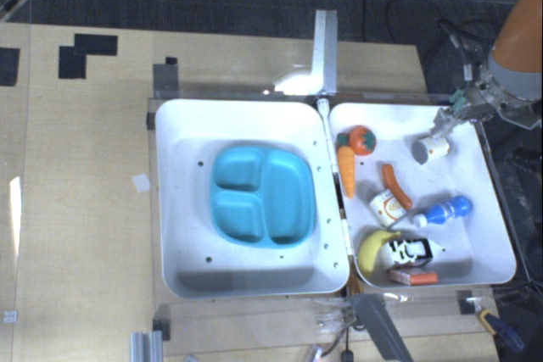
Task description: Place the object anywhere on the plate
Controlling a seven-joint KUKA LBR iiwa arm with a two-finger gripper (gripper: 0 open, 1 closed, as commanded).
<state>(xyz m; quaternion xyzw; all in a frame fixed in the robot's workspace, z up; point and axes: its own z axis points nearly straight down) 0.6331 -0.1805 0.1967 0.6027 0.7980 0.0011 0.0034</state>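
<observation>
Nearest the camera, the right bin (499, 226) is crowded: a banana (370, 249), a black-and-white toy (411, 250) and an orange box (413, 276) sit pressed together at its front edge. Just behind them are a blue bottle (446, 211), a small jar (388, 207) and a sausage (396, 184). Over in the left bin (181, 208), the blue plate (284, 199) waits with nothing on it. Further back, a carrot (346, 169) and a tomato (362, 140) hug the divider.

At the far corner is the likely target, a small grey-white cylinder (431, 149). The gripper (447, 119) is right on top of it, at a slant. Open or closed? I cannot tell from here.

The risks: a round piece lying on its side can roll away from a skewed pinch. Even if it is gripped, it has a long way to travel. A loose hold could drop it among the carrot and tomato, short of the plate.
</observation>
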